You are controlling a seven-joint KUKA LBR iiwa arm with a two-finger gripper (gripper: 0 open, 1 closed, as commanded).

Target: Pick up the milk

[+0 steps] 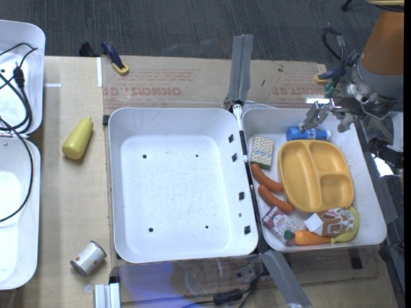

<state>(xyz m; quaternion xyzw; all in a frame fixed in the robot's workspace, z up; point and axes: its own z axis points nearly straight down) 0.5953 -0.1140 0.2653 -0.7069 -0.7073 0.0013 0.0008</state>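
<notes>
Glossy yellow plastic plate (307, 201), matt cardboard (173, 85)

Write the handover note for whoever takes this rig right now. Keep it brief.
Gripper: poised over the right bin's far edge, above the blue bottle, holding nothing visible.
Milk: probably the small carton at the bin's near right corner, beside the banana; label too small to confirm.
Done: nothing, carton untouched.
Left: move to the near corner, grasp and lift it.

Right bin (376, 201) crowded – yellow plate (318, 172), sausages (270, 188), gripper (316, 115) above blue bottle (308, 133)
</notes>
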